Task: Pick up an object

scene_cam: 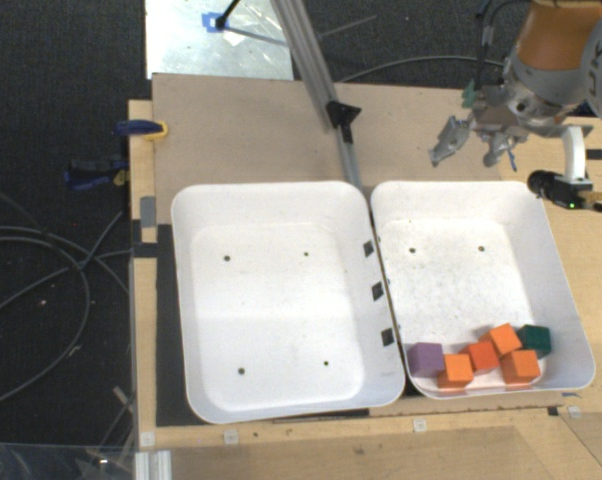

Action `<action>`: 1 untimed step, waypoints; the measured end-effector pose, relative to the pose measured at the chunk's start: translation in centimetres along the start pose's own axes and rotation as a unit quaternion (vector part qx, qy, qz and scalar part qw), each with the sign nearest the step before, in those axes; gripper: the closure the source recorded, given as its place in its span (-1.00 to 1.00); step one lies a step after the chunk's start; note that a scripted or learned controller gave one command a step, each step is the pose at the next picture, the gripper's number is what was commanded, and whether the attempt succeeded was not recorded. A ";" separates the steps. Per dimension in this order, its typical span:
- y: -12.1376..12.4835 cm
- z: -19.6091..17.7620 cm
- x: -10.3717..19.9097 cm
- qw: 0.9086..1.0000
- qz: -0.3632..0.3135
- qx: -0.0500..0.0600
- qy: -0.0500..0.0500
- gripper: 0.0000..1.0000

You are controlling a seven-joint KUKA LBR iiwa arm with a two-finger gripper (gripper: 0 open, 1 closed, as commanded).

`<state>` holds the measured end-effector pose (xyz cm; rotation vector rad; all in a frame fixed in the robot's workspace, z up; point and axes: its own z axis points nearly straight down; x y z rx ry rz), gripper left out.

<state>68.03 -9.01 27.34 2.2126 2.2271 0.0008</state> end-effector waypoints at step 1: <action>0.2 -13.4 0.5 1.000 0.000 -0.005 0.000 -1.00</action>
